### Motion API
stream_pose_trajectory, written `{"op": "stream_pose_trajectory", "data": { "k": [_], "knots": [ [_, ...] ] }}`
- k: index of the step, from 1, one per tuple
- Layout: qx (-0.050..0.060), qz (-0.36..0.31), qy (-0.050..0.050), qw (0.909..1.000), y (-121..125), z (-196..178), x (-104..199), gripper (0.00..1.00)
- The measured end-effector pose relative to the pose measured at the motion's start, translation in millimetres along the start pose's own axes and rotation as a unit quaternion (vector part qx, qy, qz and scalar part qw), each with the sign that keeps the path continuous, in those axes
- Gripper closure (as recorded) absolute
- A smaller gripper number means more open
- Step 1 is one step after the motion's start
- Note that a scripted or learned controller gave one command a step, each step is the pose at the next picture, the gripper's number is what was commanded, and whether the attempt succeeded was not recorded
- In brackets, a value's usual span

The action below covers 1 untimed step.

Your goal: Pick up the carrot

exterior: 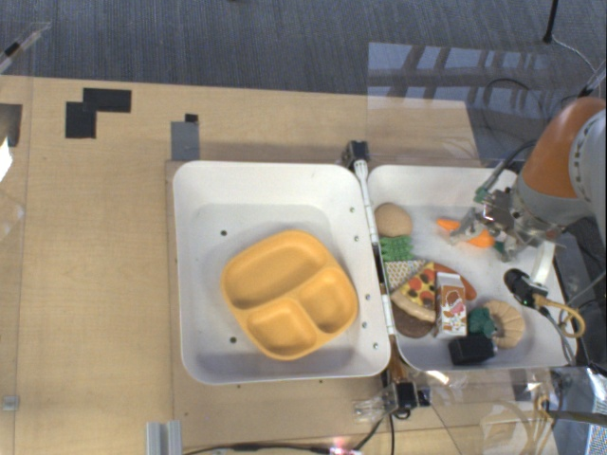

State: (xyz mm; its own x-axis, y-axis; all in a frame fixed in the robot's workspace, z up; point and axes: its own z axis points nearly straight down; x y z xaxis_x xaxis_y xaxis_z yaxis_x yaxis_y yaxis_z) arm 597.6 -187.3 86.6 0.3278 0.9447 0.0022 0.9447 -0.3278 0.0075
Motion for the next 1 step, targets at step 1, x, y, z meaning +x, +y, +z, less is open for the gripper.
{"op": "stream_pose_trajectory", "data": {
  "k": [1],
  "knots": [
    [-0.005,-0.004,0.001,1.0,2.9,-13.4,2.1,1.0]
  ]
}}
